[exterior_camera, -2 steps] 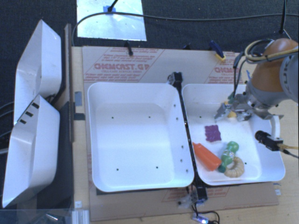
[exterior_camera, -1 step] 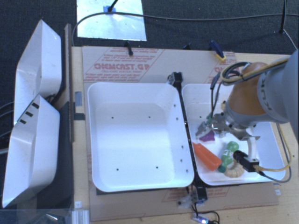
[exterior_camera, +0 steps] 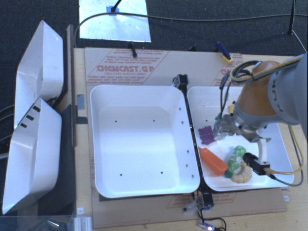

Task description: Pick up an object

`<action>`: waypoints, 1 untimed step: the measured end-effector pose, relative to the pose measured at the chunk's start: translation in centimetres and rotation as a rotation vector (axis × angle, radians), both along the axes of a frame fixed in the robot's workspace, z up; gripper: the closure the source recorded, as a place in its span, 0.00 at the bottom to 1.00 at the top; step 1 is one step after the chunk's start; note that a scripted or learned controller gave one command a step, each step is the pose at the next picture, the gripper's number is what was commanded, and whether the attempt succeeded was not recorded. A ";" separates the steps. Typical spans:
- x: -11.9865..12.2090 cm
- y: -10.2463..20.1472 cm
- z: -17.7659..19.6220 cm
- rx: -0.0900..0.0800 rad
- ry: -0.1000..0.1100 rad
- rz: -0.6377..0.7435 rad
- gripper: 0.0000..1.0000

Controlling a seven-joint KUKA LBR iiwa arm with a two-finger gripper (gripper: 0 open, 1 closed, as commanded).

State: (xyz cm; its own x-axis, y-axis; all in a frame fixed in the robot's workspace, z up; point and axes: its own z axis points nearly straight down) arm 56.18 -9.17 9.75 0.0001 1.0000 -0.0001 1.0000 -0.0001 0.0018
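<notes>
Camera view frames several small things gathered in the right bin point(exterior_camera: 279, 150), toward the bench's front right corner: a purple block point(exterior_camera: 206, 135) with a knobbly top, an orange carrot-shaped piece point(exterior_camera: 212, 160) that looks smooth and tapered, a green toy point(exterior_camera: 236, 159) of glossy plastic, and a tan ring point(exterior_camera: 242, 175) with a ribbed, rope-like surface. All of them are seen lying on the bin floor, so nothing is judged to have been lifted yet.

The tool point(exterior_camera: 222, 127) is placed low over the right bin, just beside the purple block and above the orange piece. Whether it is spread or pressed together cannot be told, since its tip is masked by the wrist and cabling. No object can be seen within it, so the grasp and the lift are judged to be left to do.

The left bin point(exterior_camera: 144, 138) is a shallow white tray of hard, matte plastic with rounded corners. Both bins are carried on a pale printed board on the bench point(exterior_camera: 82, 186).
</notes>
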 end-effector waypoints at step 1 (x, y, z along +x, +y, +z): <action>0.0 0.0 0.0 0.000 0.000 0.000 0.00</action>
